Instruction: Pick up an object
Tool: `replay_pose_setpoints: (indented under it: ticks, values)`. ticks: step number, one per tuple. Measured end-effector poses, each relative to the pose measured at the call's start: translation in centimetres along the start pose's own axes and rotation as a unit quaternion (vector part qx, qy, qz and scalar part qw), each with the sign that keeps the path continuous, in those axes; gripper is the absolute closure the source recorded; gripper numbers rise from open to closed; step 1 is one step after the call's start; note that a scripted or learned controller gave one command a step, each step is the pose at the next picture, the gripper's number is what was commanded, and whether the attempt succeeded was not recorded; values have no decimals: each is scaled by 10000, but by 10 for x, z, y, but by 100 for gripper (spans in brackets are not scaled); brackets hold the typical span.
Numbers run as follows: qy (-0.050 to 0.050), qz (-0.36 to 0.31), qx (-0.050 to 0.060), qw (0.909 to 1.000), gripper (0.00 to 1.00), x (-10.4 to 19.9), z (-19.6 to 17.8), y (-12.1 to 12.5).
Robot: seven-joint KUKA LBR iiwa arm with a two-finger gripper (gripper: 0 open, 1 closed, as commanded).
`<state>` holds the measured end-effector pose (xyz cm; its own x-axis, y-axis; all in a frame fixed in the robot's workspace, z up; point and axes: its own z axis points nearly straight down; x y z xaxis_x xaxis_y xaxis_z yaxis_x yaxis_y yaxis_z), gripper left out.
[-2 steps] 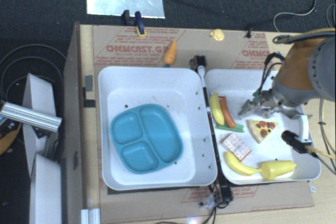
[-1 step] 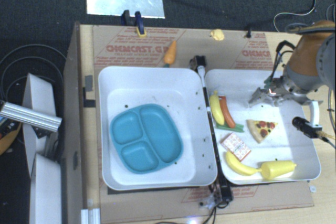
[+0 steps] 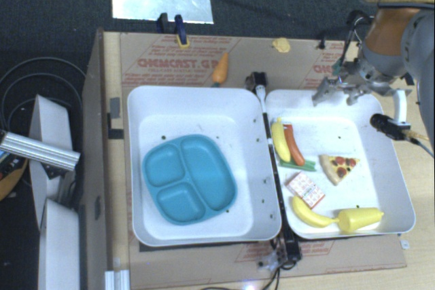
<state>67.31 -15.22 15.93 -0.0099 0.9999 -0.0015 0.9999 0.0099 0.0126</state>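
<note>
Reaching in from the right, the arm point(image 3: 401, 17) sat over the back-right corner of the right bin point(image 3: 401, 204), orange band uppermost. The gripper point(image 3: 341, 89) hung at the bin's far rim; 2 fingers point(image 3: 323, 93) pointed down, spread apart, w/ nothing between them.

Right bin contents, all clear of the gripper:
- Banana point(image 3: 278, 139), upright along the left wall, approx. touching the hot dog point(image 3: 294, 145) beside it.
- Green strip point(image 3: 302, 164) under the hot dog's near end.
- Pizza slice point(image 3: 338, 168), mid-bin, right of the hot dog.
- Red-and-white packet point(image 3: 305, 189), near side, tilted.
- 2nd banana point(image 3: 309, 212) at the front wall, its tip touching a yellow bottle-shaped item point(image 3: 360, 218).

Left bin point(image 3: 146, 112) held 1 blue tray point(image 3: 189, 178) w/ 3 compartments, lying flat, slightly rotated.

On the cardboard bench top point(image 3: 170, 58) behind the bins: an orange carrot-shaped item point(image 3: 220, 68) and a small yellow piece point(image 3: 281, 45). A black clip point(image 3: 258, 81) sat btwn the bins at the back.
</note>
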Motion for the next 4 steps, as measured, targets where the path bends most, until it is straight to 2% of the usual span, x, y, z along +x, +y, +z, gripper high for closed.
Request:
replay_pose_setpoints:
  ticks: [1, 2, 3, 4]
  values:
    - [-19, 15, 10, 10000, 0, 70, 73, -25]
    - [-2, 21, -3, 10000, 0, 58, 70, -1]
    - [2, 43, 55, 10000, 0, 62, 74, -17]
    - [4, 48, 64, 10000, 0, 53, 74, -47]
